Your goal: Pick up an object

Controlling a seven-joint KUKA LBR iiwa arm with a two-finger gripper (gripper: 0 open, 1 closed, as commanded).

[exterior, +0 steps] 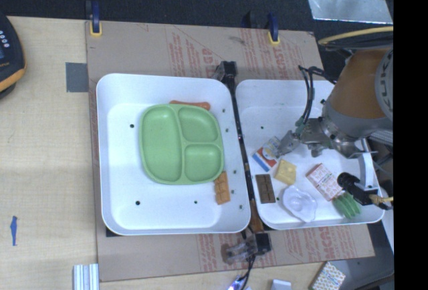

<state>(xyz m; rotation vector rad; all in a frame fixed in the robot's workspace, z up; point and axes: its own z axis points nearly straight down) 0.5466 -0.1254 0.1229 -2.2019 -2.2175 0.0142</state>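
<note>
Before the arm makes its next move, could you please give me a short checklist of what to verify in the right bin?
1. Tool is over the right bin: ok, it sits low near the bin's middle.
2. An object lies close to the tool: ok, a small red, white and blue packet lies just below its tip.
3. Object is between the fingers: cannot tell.
4. Neighbours leave room: not ok, a yellow block, a brown bar and a clear plastic cup crowd that spot.
5. Left bin things are out of the way: ok, the green divided plate lies across the divider.
</note>
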